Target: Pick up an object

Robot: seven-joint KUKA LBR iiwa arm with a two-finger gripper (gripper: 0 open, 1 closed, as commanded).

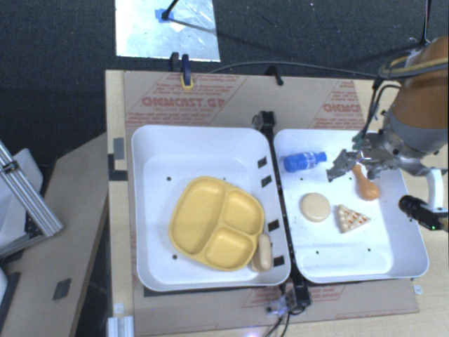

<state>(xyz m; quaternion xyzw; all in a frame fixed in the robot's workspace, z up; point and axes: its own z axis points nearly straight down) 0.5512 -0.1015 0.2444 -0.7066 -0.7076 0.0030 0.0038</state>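
The grey arm with the orange band (421,97) enters from 3 o'clock and reaches over the right shallow white bin (403,258). Its claw (351,163) sits over the upper part of that bin, at about 1 o'clock from the bin's centre. How far the claw stands open cannot be told, nor whether it has hold of anything.

Contents of the right bin:
- small blue plastic bottle (304,161), lying on its side at 11 o'clock, just beside the claw;
- orange-tan drumstick-shaped toy (365,185), directly under the claw assembly at 2 o'clock; contact cannot be told;
- round beige disc (316,206), near centre;
- triangular pizza-slice toy (351,218), just beside the disc at its 3 o'clock.

Contents of the left shallow white bin (151,153):
- yellow three-compartment plastic tray (217,223), central;
- pale beige oblong piece (263,252), touching the tray's edge at 5 o'clock.

Both bins rest on the counter (84,188).
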